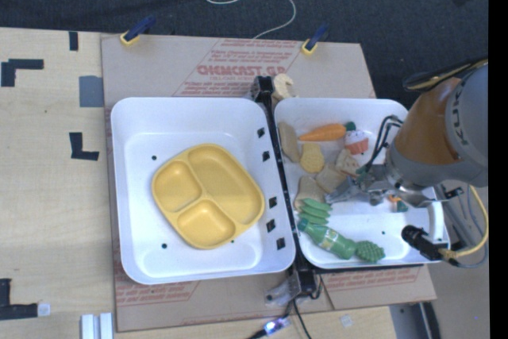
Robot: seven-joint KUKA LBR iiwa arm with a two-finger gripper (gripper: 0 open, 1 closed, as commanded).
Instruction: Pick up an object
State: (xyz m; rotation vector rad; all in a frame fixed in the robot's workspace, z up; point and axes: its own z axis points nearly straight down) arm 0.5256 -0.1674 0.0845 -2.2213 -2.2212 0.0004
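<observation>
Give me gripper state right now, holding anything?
Gripper: down in the right bin among the toys, next to the green toy; open or closed cannot be told, and no object is seen between its fingers.

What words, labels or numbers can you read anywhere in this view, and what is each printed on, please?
Red print on the cardboard sheet behind the bins: several lines, shown upside down and too blurred to read.
Red print on the cardboard's front edge: too small to read.
Dark letters on the arm: cut off and unreadable.
Nothing else bears text.
</observation>
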